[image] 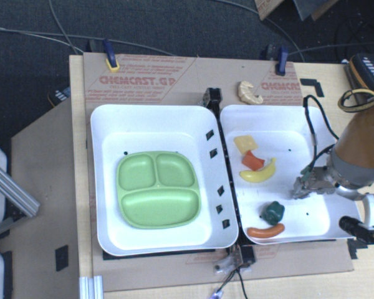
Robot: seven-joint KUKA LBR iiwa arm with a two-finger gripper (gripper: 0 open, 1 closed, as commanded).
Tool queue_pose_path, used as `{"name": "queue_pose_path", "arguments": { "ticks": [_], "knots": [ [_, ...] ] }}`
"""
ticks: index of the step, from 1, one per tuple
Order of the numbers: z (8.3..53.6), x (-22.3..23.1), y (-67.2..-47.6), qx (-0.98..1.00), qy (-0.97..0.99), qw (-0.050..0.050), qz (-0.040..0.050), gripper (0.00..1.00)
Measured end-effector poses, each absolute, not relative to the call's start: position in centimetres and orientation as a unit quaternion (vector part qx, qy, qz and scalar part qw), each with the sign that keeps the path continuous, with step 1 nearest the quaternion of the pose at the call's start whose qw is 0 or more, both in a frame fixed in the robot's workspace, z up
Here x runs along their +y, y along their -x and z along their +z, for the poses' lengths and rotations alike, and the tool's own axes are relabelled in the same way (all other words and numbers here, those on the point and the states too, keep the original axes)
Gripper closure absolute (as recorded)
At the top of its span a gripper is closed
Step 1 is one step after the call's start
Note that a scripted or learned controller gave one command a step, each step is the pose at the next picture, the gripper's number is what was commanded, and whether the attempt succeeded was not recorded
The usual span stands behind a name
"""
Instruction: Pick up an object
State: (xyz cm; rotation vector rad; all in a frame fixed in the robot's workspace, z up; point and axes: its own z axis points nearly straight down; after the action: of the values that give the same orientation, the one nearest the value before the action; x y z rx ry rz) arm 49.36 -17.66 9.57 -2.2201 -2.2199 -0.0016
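1. The metal end effector (302,185) hangs low over the right shallow white plastic bin (299,124); whether it is spread or pinched I cannot tell, and nothing shows in its grip.
2. A smooth yellow toy banana (259,173), a red chunk (253,161) and a tan wedge (245,144) lie to its left.
3. A dark green lump (273,212) and an orange-red sausage (265,231) lie nearer the front.
4. A green sectioned plate (158,189) sits in the left bin (106,167).

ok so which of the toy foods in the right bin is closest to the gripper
The dark green piece, just left of and below the gripper. The banana, hot dog, red piece and yellow block lie farther away.
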Motion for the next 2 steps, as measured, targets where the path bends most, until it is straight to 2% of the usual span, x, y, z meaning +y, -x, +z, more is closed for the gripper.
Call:
{"name": "queue_pose_path", "arguments": {
  "ticks": [2],
  "knots": [
    [20.7, -18.2, -49.3, -0.708, 0.706, -0.003, -0.0018, 1.00]
  ]
}}
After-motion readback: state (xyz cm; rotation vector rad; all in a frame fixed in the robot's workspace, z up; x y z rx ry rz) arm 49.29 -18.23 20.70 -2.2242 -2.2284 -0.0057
